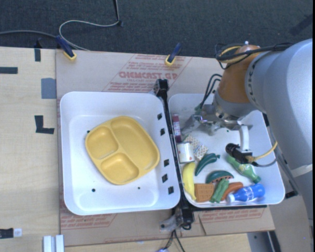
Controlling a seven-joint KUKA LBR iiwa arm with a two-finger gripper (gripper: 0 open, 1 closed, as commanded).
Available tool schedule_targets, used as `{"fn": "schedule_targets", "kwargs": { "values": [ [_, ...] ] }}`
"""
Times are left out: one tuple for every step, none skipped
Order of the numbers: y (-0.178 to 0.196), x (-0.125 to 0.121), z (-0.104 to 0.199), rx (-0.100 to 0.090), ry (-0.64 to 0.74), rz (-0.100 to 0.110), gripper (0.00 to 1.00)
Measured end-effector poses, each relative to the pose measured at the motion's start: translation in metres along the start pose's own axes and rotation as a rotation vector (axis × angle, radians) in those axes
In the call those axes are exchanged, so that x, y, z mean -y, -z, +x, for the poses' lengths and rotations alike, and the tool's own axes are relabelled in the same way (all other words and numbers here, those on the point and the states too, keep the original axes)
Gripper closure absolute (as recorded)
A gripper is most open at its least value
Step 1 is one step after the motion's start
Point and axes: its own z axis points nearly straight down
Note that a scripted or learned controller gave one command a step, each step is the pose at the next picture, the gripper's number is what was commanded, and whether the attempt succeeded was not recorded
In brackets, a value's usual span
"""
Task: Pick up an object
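My gripper (198, 121) hangs low over the upper left part of the right bin (273, 156), just above the pile of small things. Below it lie a white can (185, 152) and a speckled white packet (199, 148). Further toward the front are a yellow banana (188, 178), a curved green pepper (206, 161), a brown slice of toast (202, 191), a dark green piece (219, 176), an orange carrot (232, 188) and a blue bottle (248, 194). I see nothing held in the gripper.
A yellow divided plate (122, 149) lies in the left bin (73, 140). A maroon stick (176, 127) rests along the right bin's left wall. A green corn-like piece (243, 169) lies at the right. The grey arm (283, 88) covers the right bin's far right side.
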Motion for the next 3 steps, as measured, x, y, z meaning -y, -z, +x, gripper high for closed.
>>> {"fn": "schedule_targets", "kwargs": {
  "values": [
    [0.001,0.042,-0.012,-0.003,0.001,-0.001,0.0],
    [0.0,-0.011,-0.042,-0.002,0.002,-0.002,0.0],
    [0.001,0.02,-0.123,-0.006,0.003,-0.002,0.0]
  ]
}}
